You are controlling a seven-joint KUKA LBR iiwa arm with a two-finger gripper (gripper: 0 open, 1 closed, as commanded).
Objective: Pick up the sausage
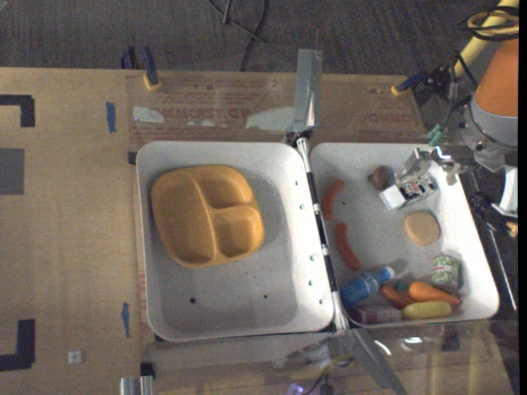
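In the right bin point(482, 245), end effector point(414, 181) hovers near the back edge, grip state unclear, holding nothing visible, sausage point(332, 198) lying untouched beside the divider.

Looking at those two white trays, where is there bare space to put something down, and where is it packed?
The left bin has bare floor below and to the right of the yellow divided plate. In the right bin, there is open floor between the two sausages and the tan round disc. Its lower edge is crowded: bottle, carrot, can.
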